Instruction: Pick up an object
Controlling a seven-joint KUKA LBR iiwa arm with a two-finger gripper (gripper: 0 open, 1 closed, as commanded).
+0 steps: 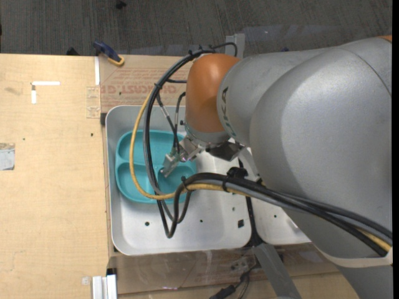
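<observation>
Even, bright overhead lighting. Soft glare on the grey arm [312,136] at right; faint shadows inside the white bin [124,229]. Focus sharp throughout, slight graininess.

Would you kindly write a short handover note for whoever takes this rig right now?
Gripper: down inside the left bin, over the teal tray; whether it is open or shut is too hard to see.
Things: the teal tray lies against the bin's left wall. Yellow and black cables hang across it.
Done: nothing visibly lifted.
Left: grasp an object and raise it.
</observation>
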